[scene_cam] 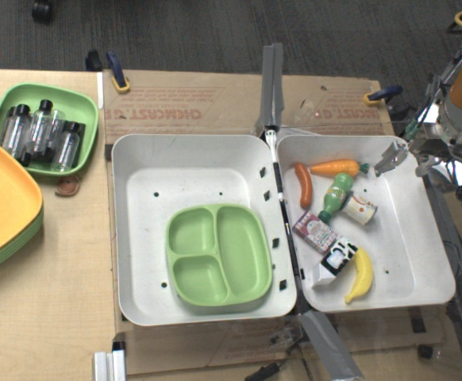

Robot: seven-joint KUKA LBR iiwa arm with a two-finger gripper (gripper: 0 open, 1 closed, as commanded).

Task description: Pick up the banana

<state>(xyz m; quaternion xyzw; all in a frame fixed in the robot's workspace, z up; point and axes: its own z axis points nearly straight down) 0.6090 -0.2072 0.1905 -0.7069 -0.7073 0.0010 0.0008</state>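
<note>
The banana (360,276) lies untouched at the right bin's (421,244) near edge; the gripper (391,159) hovers over its far corner, jaws seemingly open and empty.

The two shallow white plastic bins (136,213) look smooth with a dull sheen. In the left one lies a matt, pale green plastic divided tray (219,254). In the right bin the small yellow plastic banana (360,276) has a smooth, faintly glossy skin; above it the orange plastic carrot (336,167) looks matt, and the green plastic bottle (336,196) shines slightly. Flat brown cardboard (191,105), printed in red, covers the light wooden table (48,308) behind the bins. The metal pincer (391,159) looks grey and dull.
</note>
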